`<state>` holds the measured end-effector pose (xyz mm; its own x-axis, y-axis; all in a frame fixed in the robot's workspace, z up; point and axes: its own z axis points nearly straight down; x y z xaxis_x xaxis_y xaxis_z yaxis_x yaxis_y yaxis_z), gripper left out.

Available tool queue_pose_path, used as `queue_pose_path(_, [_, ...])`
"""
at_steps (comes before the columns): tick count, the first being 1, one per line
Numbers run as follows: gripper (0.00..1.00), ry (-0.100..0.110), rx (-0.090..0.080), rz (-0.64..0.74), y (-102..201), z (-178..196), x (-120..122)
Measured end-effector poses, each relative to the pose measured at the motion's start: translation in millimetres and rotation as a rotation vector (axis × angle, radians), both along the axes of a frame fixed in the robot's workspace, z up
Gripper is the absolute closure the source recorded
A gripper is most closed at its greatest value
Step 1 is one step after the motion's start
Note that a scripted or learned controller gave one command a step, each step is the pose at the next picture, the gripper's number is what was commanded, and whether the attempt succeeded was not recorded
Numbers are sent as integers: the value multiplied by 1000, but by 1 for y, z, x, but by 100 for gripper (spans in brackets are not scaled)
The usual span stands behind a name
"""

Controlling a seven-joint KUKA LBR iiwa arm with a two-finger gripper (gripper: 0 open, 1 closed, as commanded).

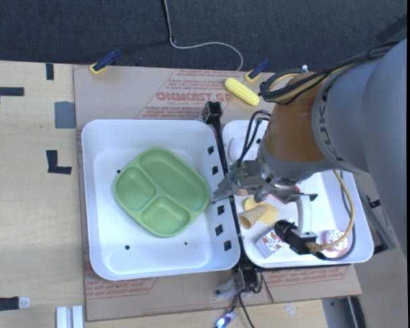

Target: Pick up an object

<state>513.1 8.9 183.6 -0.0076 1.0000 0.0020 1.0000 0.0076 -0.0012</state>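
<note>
Cone-shaped tan object (258,215) is lying in the right bin (359,248), just beside the dividing wall that this bin shares with the left bin (96,183), and it is sitting just below the pincer (249,188) as the camera shows it, nearly touching. Its long axis is running roughly across the bin, wide end toward the dividing wall. Whether the pincer is spread or pressed together I cannot tell, as the wrist is hiding the tips; nothing is showing between them. One arm (355,108) is reaching in, so no choice of arm is arising. Counted: two bins, one green divided plate (160,191) in the left bin, one cone, one small printed packet (270,242) below the cone, one yellow banana-like toy (241,91) lying on the worktop (27,183) above the right bin.
</note>
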Motion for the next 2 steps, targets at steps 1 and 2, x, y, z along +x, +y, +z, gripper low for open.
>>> queue_pose_path(1, [0,-18,1,-3,17,184,-19])
queue_pose_path(2, [100,1,-4,-4,17,185,-21])
